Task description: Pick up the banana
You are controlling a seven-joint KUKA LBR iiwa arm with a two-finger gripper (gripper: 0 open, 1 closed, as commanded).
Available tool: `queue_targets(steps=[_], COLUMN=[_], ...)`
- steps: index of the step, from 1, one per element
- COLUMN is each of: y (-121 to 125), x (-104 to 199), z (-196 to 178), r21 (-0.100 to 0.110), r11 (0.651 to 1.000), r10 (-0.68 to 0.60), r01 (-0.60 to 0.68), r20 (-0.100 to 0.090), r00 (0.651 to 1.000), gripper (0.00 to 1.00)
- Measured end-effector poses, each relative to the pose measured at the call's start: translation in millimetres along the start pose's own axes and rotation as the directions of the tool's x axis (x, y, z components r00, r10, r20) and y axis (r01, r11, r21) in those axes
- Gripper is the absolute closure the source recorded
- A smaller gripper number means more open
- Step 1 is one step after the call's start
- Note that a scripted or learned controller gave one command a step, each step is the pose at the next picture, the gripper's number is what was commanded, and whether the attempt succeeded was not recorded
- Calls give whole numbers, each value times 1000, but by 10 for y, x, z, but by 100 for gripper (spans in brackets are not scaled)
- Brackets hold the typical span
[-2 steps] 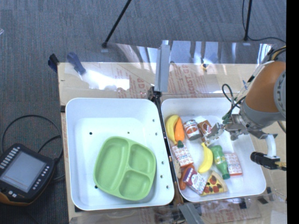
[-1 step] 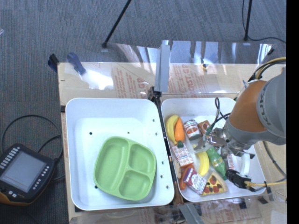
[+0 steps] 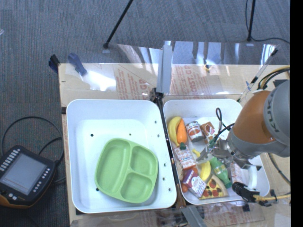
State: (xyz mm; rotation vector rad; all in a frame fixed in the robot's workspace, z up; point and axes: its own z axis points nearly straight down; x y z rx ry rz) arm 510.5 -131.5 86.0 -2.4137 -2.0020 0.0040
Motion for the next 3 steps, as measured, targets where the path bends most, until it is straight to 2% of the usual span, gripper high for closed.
queue_targets(steps=[1, 2, 3], y=[-9, 200, -368], x=[-13, 344, 15], z=[-83, -1097, -1777], r21=[4, -1, 0], r11=[1000, 943, 946], r10=[7, 332, 324], r01=[-7, -332, -324], r20=[-2, 2, 2], r00=[1000, 943, 946], gripper=[100, 100, 100])
